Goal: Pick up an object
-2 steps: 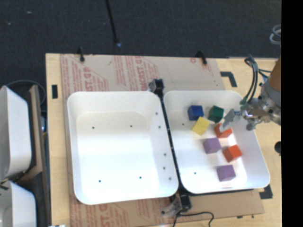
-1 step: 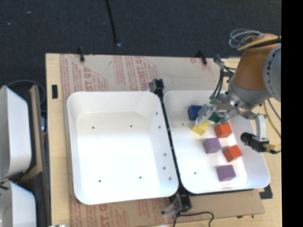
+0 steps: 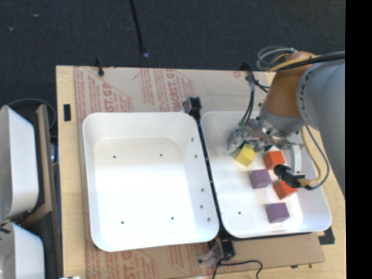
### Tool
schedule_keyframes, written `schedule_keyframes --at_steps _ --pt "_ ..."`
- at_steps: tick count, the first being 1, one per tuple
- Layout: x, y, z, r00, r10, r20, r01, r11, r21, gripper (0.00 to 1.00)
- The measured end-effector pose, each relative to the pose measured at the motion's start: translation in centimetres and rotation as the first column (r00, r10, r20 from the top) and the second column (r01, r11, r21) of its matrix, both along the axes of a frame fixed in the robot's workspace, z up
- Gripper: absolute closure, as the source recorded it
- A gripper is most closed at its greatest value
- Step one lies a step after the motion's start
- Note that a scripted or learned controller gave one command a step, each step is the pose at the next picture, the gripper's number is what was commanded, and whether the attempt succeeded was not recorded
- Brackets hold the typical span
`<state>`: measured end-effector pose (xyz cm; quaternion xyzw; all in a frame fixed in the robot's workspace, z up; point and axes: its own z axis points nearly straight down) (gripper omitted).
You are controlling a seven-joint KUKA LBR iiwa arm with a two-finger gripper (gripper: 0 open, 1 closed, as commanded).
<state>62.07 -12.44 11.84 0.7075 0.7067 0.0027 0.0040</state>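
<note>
Overhead, dark carpet (image 3: 70, 22) surrounds a cardboard-covered tabletop (image 3: 133, 89) bearing two white bins (image 3: 93, 156), where the claw (image 3: 244, 144), its opening indiscernible, touches a yellow block (image 3: 245, 156).

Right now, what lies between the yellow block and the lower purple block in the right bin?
In the camera view, another purple foam block lies between the yellow foam block and the lower purple foam block, on the right white bin's floor.

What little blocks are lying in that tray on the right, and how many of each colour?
Yellow blocks: 1
Purple blocks: 2
Orange blocks: 2
Total: 5 blocks, all in the right tray, partly under the robot's arm.
</note>
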Motion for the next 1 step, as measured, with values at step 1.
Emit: schedule_keyframes --at_steps 1 --pt "-0.62 0.27 -0.45 1.000 0.001 -0.001 -0.001 1.000 0.000 0.00"
